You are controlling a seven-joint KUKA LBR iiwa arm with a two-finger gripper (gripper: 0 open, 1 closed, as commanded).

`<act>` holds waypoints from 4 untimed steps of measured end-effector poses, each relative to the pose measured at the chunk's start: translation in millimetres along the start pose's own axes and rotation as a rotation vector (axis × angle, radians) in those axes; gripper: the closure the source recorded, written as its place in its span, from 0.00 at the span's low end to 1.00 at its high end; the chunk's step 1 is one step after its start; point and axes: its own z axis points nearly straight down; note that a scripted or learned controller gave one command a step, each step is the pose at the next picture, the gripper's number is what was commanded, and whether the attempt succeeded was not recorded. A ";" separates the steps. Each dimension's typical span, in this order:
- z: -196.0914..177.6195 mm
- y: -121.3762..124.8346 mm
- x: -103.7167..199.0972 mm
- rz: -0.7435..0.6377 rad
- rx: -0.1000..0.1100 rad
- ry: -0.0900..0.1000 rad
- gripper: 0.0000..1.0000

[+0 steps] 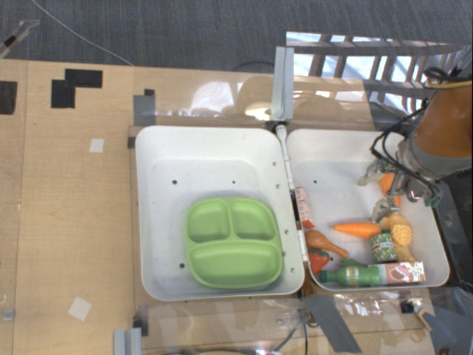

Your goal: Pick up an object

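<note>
Right, early in the pick: nothing lifted yet, nothing between the fingers [367, 177]. Gripper [375, 195] down low inside the right bin [325, 154], near its far right side, fingers spread wide, tips apart over bare white floor. Grasp, close and lift all left to do, by the look of it.

Closest candidate: the carrot [356, 229], lying flat, tip toward the divider, just beside the nearer fingertip on the camera's side but apart from it, not between the tips. Corn [401, 234] just beside the carrot's thick end, green can [382, 246] touching the corn, bottle [362, 274] lying along the near wall. Drumstick [325, 242] further toward the divider, well off the gripper's line.

Small orange bit [387, 182] up by the wrist, too blurred to call as toy or tool part.

Green plate [233, 241] sitting alone in the left bin [159, 198], well apart from the action.

Likely needs a short shift toward the camera to straddle the carrot before closing.
</note>
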 end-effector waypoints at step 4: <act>-228.3 32.4 -76.2 0.061 0.000 -0.003 1.00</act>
